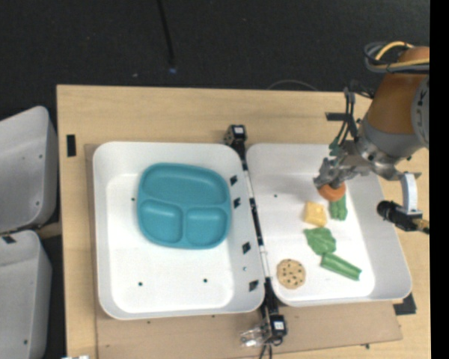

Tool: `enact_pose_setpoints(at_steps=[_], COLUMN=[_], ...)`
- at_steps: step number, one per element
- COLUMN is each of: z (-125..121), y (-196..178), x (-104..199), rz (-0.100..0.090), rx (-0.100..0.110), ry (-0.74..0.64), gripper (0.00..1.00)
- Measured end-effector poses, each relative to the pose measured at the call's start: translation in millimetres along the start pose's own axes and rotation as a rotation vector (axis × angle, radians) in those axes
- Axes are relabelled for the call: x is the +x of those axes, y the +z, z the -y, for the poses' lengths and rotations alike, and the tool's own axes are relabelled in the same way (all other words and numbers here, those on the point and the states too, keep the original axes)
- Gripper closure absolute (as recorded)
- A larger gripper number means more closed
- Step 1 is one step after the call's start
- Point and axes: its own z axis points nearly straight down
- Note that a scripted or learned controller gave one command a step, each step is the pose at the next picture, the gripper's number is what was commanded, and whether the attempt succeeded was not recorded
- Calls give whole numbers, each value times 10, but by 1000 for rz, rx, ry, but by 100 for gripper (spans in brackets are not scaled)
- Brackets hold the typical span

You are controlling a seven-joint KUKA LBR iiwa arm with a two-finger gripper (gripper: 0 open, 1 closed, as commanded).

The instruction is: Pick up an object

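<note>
I'm at the grasp step, down inside the right bin [389, 275], with my gripper [334, 179] low over a small orange piece [331, 193], maybe a toy carrot or similar, can't name it surer. My gripper sits right on top of that piece and covers its upper part, so whether I'm clenched on it or released above it I cannot tell from this slant. The orange piece lies toward the bin's far right area, touching or just beside a small green piece [338, 209] below it. Just beside those, to the left, is a yellow chunk [315, 214], looks like toy cheese. Nearer the camera is a leafy green item [320, 239] and a long green one [341, 267], possibly a pod or bean, the two close or touching. A round cookie [290, 273] sits by the bin's near left corner, apart from the rest. The left bin [120, 290] holds a teal divided plate [184, 204], well apart from me, not relevant to this try. My judgement: target is the orange piece, task is mid-way, approach done, lift not yet confirmed. Next move calls for a firm close on the orange piece alone and then a straight lift clear of the bin wall. Risk as I see it: the green piece is so close it may get pinched along or nudged, and a small rounded piece can squirt out sideways.
</note>
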Motion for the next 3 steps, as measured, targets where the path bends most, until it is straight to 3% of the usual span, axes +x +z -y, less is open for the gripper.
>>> enact_pose_setpoints(at_steps=[1,2,3], z=[-4,-13,-112], y=[-651,-821,-688], x=[-44,-58,444], rz=[2,0,-2], rx=[-3,1,5], ry=[-6,-10,-10], gripper=[100,100,100])
